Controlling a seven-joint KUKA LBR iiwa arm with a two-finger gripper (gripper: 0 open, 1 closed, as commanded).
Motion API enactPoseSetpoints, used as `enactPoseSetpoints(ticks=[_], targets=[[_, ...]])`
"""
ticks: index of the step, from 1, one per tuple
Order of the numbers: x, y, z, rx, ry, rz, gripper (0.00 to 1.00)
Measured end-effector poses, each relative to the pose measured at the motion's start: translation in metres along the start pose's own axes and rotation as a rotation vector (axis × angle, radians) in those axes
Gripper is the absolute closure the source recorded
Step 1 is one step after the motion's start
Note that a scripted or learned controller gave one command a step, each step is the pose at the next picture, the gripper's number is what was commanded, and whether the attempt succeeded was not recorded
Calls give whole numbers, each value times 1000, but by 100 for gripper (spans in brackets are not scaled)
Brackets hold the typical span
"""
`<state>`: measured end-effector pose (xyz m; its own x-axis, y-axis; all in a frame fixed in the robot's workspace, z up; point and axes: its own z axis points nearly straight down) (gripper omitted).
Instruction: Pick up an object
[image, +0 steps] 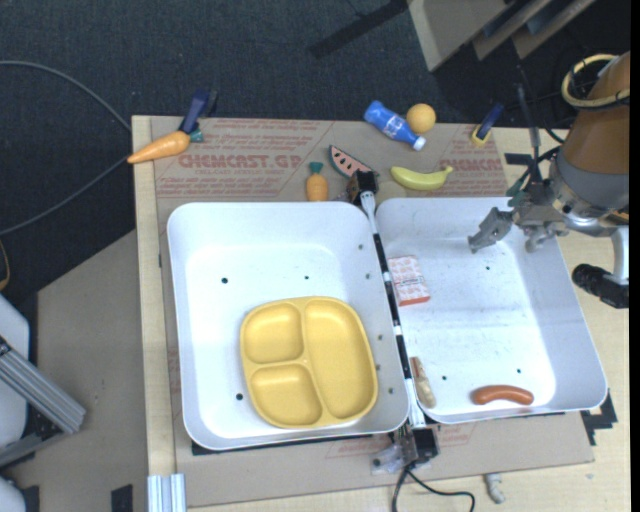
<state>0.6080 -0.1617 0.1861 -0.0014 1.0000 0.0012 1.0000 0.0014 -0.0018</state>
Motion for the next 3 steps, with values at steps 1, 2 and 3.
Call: enactPoseSetpoints(ticks=[1,2,3], targets=[[-61,-33,74,1,1,1,0],[12,52,53,-4,-1,-1,0],[67,-63,102,0,0,1,0]])
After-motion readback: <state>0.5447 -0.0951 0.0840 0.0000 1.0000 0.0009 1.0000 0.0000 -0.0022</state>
